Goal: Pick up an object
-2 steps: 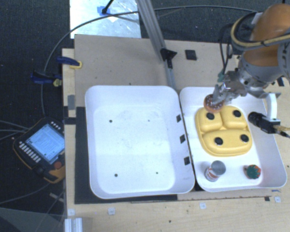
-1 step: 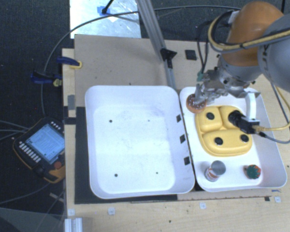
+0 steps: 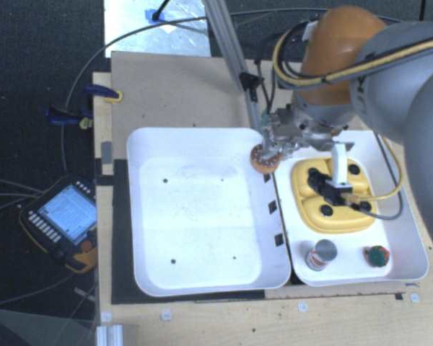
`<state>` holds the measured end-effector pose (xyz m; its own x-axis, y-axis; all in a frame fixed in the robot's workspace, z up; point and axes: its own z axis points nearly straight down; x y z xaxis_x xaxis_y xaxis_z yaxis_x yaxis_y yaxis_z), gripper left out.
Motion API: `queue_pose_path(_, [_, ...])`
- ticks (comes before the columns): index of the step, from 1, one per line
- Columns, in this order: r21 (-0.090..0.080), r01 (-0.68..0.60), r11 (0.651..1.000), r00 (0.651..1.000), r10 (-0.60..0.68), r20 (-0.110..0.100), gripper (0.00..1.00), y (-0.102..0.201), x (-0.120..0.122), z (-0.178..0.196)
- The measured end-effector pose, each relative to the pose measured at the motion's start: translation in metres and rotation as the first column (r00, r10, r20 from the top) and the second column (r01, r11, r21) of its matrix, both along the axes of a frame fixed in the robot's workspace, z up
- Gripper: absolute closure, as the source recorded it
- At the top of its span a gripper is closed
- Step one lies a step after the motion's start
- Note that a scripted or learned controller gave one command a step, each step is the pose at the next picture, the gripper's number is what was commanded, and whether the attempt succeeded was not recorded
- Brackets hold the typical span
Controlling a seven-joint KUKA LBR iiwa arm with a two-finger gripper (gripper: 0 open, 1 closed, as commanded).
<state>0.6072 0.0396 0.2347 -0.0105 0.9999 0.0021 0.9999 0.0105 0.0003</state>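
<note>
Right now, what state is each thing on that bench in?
Left bin: lying flat on the bench.
Right bin: flat, holding several things.
Yellow tray-like object: lying flat in the right bin.
Small metal can: upright.
Small green object: resting near the right bin's front corner.
Brown round object: at the gripper, over the bins' shared edge; grip unclear.

The arm runs off the right and top edges and covers the far rim of the right bin. The gripper is too blurred to read its fingers, and the small brown object beneath it is too indistinct to name
</note>
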Motion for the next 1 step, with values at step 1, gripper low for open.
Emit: queue_pose_path(1, [-0.001, 0.002, 1.000, 1.000, -0.002, -0.001, 1.00, 0.0488, -0.0093, -0.0147])
